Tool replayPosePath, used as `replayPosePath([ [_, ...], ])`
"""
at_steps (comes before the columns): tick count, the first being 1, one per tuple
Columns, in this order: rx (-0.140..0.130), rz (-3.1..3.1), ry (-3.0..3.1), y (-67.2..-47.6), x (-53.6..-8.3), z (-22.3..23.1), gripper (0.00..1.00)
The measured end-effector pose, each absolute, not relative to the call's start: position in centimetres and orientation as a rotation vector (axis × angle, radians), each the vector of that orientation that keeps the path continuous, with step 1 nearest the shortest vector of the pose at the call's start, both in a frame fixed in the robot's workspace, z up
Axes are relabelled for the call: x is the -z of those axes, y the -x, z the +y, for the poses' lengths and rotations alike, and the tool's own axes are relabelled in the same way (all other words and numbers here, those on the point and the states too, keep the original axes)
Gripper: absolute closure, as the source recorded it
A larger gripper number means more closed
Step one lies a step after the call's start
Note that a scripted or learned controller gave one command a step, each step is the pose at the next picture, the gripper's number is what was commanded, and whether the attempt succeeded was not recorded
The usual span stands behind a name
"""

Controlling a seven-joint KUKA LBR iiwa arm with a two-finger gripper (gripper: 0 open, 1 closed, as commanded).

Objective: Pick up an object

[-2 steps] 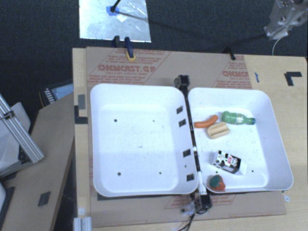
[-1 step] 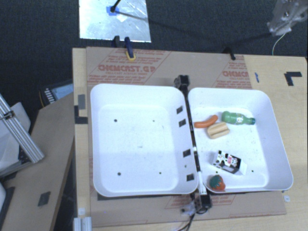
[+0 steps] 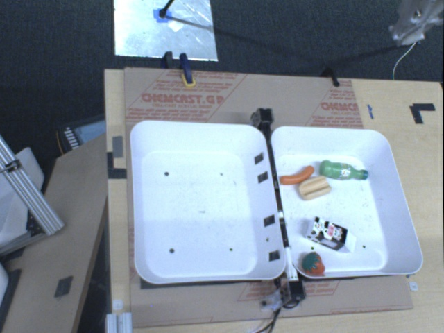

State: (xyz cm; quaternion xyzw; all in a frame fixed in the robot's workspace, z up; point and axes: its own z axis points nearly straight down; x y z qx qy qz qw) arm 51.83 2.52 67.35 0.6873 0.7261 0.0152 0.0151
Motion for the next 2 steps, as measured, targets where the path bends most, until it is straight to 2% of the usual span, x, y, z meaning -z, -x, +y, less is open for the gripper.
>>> replayPosePath([
  [2,-0.054,2.259,-2.132,-51.8,-69.6,2.5,1.00],
])
